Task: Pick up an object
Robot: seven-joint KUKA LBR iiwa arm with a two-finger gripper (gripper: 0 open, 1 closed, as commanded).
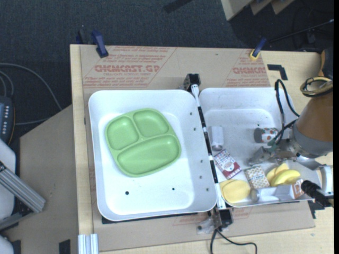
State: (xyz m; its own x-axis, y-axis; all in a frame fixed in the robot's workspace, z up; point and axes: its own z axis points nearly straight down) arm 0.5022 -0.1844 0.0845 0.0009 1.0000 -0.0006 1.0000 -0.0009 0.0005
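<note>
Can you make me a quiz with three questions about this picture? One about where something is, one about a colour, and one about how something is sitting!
1. Where is the divided plate?
A. Left bin
B. Right bin
C. On the floor

2. What colour is that plate?
A. Red
B. Green
C. Blue

3. How does the plate sit?
A. Standing on its edge
B. Flat, hollows facing up
C. Flipped upside down

Answers:
1 A: it lies in the left bin, while the right bin holds the small items.
2 B: it is light green all over.
3 B: all three hollows show from above.
</note>
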